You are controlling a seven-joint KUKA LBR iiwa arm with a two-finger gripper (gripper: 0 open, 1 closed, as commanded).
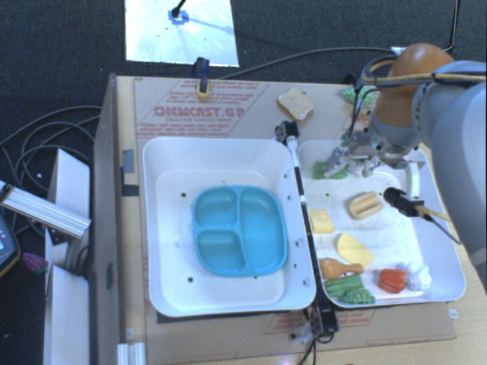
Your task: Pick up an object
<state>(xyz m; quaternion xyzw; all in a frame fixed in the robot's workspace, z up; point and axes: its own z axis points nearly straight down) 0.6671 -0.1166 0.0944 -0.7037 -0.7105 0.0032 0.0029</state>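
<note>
My gripper [348,159] hangs low over the far left corner of the right bin [447,268], at the end of the grey arm with its orange band [411,82]. A small green toy piece [332,171] lies right at the gripper's tip; contact is unclear. Further toy foods lie in this bin: a tan bun [364,204], a yellow cheese square [322,221], a yellow slice [354,249], an orange drumstick [339,268], a green pea pod [350,289], a red pepper [392,280] and a white lump [417,277].
The left bin [171,204] holds a blue divided plate [240,230]. A toast slice [295,103] lies on the cardboard behind the bins, with a green scrap [350,95] beside the arm. A black part with a yellow tip [403,201] sticks out over the right bin.
</note>
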